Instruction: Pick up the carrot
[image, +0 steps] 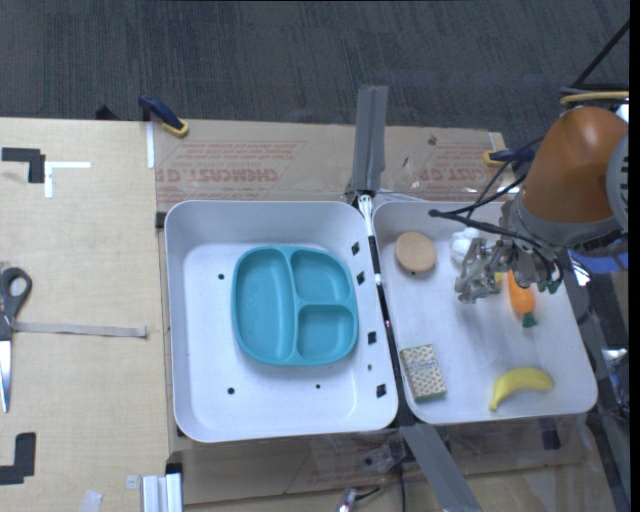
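Jaws: the jaws (480, 280) hang low inside the right bin (560, 400), near its far edge; the metal fingers are a blurred cluster, and I cannot tell whether they are spread or pressed together.
Grip: nothing is seen between them; the carrot is not in them.
Carrot, place: the carrot (522, 298) lies just beside the jaws, toward the bin's right edge, partly under the arm's wrist.
Carrot, look: short, bright orange, with a small green stub at the end nearer the bin's front edge; its far end is hidden by the wrist. It looks like a smooth toy piece, rounded, likely to roll or slip if pinched off-centre.
Progress: by my judgement the reach is made but the pick is not; the carrot rests on the bin floor. Left to do: centre the jaws over it, close, lift.
Nearby in the right bin: a round tan disc (415, 252) at the far left corner, a patterned block (424, 371) by the left edge, a banana (520, 384) near the front right corner.
Left bin: the left bin (200, 400) holds a teal divided plate (296, 305) at its middle.
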